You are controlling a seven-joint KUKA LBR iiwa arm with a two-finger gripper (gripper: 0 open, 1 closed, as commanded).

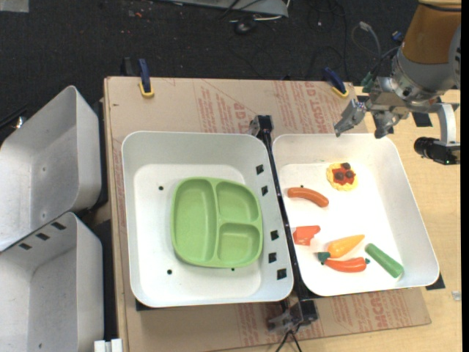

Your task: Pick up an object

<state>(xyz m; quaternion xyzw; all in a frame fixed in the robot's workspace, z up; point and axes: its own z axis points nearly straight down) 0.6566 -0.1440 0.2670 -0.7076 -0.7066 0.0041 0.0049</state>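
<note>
Toy food all lying loose in right bin (pixel 410 196): pastry (pixel 342 175), sausage (pixel 308 196), peppers, cucumber (pixel 384 260). End effector (pixel 364 122) hangs above bin's far rim, fingers spread, grasping nothing. Guess it's lining up for pastry, closest.

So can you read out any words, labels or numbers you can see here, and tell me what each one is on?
Red print runs in slanted rows across the brown board under the two white bins, but it is too faint and broken to read.
The green divided plate and the toy foods carry no text.
</note>
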